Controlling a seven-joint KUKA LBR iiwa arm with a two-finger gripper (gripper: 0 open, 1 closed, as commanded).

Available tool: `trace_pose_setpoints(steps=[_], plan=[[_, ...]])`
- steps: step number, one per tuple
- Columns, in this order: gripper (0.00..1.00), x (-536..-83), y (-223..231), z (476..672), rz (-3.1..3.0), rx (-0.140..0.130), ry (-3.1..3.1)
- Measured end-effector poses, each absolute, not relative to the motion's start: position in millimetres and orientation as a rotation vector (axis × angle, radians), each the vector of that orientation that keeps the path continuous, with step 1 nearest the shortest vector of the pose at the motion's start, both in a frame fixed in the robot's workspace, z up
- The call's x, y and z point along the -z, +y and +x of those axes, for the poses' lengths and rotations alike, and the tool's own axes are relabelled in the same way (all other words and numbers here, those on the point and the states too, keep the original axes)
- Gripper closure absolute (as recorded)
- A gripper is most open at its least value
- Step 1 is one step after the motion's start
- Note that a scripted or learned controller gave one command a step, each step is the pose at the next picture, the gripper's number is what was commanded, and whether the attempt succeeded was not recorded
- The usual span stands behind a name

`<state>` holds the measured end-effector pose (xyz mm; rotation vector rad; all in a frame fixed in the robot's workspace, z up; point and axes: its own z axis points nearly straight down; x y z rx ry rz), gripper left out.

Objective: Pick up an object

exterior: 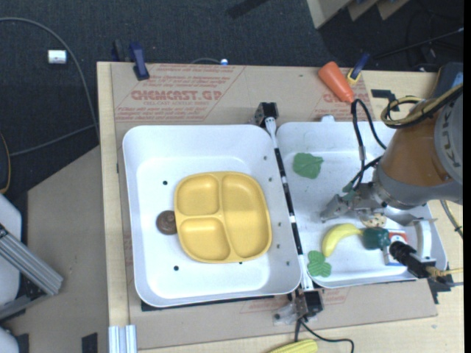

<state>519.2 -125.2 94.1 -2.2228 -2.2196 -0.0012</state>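
The gripper (344,203) is hovering splayed and holding nothing just above-left of the banana (337,238) (lying in the right bin (327,134)); judging by this, it is approaching, needing descent and closing

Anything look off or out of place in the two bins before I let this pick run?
Nothing spilled or broken. The yellow plate sits askew in the left bin, with a brown disc tucked against its left edge. The banana lies near the gripper.
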Motion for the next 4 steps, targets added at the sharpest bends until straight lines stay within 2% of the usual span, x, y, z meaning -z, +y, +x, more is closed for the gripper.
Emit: trace_pose_setpoints(steps=[1, 2, 3, 4], plan=[[0.0, -84.2, -102.2, 478.6, -2.221, -0.001, -2.219], [1.0, -94.0, -102.2, 479.2, -2.224, 0.001, -2.22], [0.0, -93.9, -102.1, 479.1, -2.224, 0.001, -2.22], [0.0, -145.3, -153.0, 539.1, -2.223, 0.0, -2.223]])
